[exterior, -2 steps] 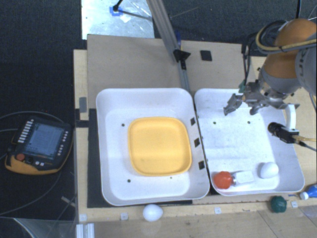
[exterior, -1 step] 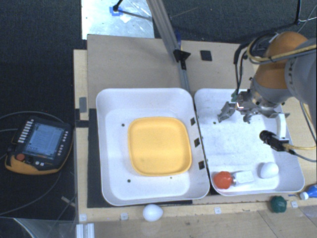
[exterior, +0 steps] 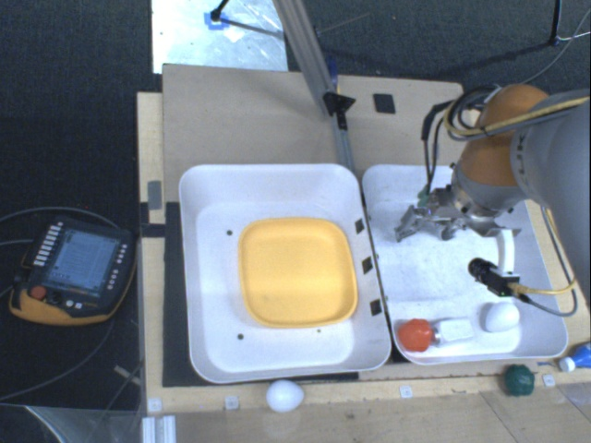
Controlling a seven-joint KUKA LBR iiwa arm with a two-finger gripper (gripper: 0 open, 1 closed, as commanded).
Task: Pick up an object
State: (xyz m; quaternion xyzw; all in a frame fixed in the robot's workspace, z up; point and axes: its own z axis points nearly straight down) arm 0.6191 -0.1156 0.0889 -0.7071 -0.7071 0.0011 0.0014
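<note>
plate [exterior: 297,271]: yellow | bins [exterior: 208,340]: white | ball [exterior: 416,334]: red-orange | egg [exterior: 500,317]: white | pendant [exterior: 72,272]: grey and yellow

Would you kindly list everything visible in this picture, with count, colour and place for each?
bins: two, white, side by side on the bench
plate: one, yellow, lying in the left bin
ball: one, red-orange, near edge of the right bin
white block: one, white, just right of the ball
white egg shape: one, white, near right corner of the right bin
white ball: one, white, on the bench below the left bin
green ball: one, dark green, on the bench below the right bin
pendant: one, grey and yellow, left of the bench
end effector: one, grey, over the right bin
</note>
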